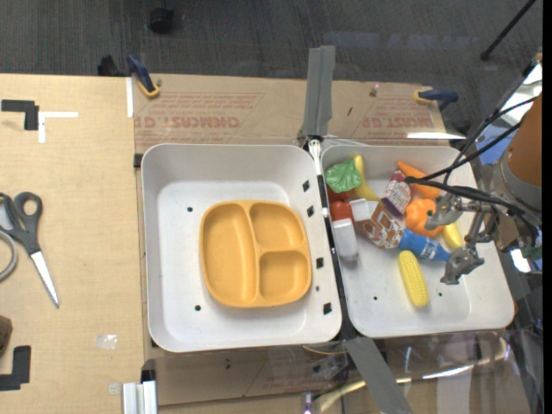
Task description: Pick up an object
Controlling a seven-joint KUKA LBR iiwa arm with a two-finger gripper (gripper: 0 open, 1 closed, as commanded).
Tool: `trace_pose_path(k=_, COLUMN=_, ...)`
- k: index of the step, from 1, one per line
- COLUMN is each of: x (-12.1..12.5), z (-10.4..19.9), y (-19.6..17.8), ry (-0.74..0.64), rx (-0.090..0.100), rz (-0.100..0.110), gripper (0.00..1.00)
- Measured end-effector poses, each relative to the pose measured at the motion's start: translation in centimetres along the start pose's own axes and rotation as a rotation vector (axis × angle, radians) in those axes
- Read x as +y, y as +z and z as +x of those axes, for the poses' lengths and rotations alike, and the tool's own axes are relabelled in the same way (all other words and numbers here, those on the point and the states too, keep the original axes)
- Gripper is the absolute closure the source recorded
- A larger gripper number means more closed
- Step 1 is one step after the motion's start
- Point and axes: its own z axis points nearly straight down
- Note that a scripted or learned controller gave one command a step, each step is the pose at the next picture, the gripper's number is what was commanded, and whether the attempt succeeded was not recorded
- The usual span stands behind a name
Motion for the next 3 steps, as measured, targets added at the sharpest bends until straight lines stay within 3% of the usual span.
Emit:
trace_pose_path(k=1, x=-2.0, z=0.3, y=9.4, ry=0.191, rx=0.000, rz=0.000, gripper=0.00)
trace_pose_path(k=2, x=-2.9, z=-5.5, y=15.2, ry=0.283, rx=-0.003, rz=0.001, gripper=0.00)
trace_pose_path(k=3, x=-2.3, z=-4.2, y=15.3, ry=0.449, rx=0.001, rz=0.000, gripper=0.00)
